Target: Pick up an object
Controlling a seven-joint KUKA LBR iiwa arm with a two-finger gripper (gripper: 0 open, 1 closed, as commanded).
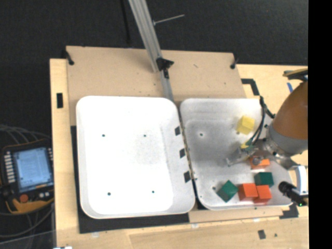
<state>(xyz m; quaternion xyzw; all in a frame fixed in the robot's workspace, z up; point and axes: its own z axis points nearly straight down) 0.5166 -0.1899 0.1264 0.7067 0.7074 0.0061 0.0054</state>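
Gripper (248,153) low in right bin (207,113) near yellow block (246,123); finger state unreadable. Left bin (124,105) open.

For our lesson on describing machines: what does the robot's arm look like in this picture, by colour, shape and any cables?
The arm is a rounded, bulky body: orange-brown on top, grey beneath. Dark cables with a green strand run down its left side toward the gripper, a thin, grey metal piece. A white and black fitting sits lower right.
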